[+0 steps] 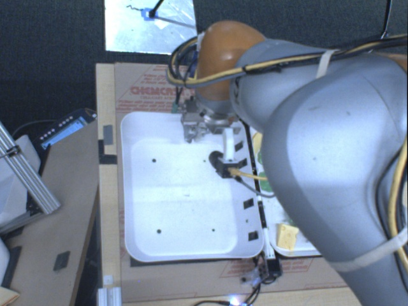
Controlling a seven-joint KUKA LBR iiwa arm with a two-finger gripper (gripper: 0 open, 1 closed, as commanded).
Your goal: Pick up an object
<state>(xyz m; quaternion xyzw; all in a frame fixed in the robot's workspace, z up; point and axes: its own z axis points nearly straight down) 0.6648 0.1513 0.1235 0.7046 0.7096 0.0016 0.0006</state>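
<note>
My gripper [191, 131] hangs over the far edge of the left white bin [146, 234], near its back wall. Nothing shows beneath it or in its grasp. In the right bin [299, 252], a pale yellow block [287, 236] lies near the front left corner. Further back along that bin's left side peeks a green and yellow object [260, 171]. The grey arm hides most of the right bin.
The arm's large grey body [331, 139] covers the right half of the view. A cardboard sheet [146, 85] lies under the bins. A wooden bench top [57, 234] and an aluminium rail [25, 177] are at the left.
</note>
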